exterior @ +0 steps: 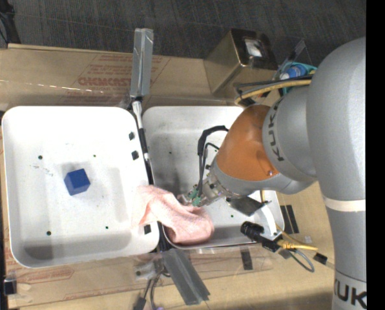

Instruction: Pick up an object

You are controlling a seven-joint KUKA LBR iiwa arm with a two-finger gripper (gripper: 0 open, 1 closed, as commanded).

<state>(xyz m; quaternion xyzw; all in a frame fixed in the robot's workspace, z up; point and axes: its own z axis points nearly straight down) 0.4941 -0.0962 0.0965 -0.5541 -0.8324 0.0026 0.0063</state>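
Cube, blue, sits in the left bin, well left of the gripper. Pink cloth runs lengthwise from the divider toward the gripper, touching it, in the right bin. Whether it grips is unclear.

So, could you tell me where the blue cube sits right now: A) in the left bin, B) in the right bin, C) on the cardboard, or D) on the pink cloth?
A: the blue cube rests on the floor of the left bin, apart from the pink cloth.

Claw at pink cloth
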